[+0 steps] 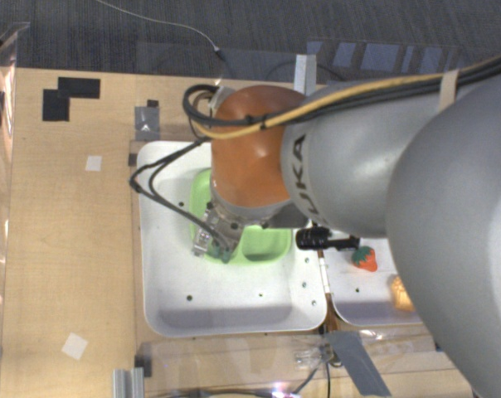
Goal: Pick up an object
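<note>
A light green bowl-like object [263, 245] lies in the left white bin [176, 288], mostly covered by the arm's orange wrist band [250, 152]. My gripper [211, 244] reaches down at the green object's left edge, its metal tip close to or touching the rim. In the right bin [358, 301] lie a small red and orange object [365, 259] with a green top and a yellow-orange object [400, 293], partly hidden by the arm.
The big grey arm covers most of the right side and the right bin. Black cables [163, 193] loop over the left bin's upper part. The wooden bench [60, 247] stretches left of the bins.
</note>
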Available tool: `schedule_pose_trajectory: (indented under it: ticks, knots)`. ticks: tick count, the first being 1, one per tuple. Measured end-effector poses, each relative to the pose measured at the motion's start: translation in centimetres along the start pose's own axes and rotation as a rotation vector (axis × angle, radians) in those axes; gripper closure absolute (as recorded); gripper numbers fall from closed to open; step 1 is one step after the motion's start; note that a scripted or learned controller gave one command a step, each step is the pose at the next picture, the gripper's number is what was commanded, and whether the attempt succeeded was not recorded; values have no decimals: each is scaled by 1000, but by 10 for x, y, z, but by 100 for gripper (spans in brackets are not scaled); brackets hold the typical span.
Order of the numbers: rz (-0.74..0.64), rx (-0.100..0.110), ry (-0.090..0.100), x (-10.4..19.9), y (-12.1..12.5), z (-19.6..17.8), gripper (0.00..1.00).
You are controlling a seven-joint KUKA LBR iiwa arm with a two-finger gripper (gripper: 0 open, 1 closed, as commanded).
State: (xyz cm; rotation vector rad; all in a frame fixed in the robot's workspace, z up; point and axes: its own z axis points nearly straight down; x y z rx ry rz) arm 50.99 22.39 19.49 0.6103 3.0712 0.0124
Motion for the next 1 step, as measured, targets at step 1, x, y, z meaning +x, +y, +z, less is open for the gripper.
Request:
schedule_pose_trajectory:
  ticks: [1]
  knots:
    - [337,-3,-1,23,4,102,100]
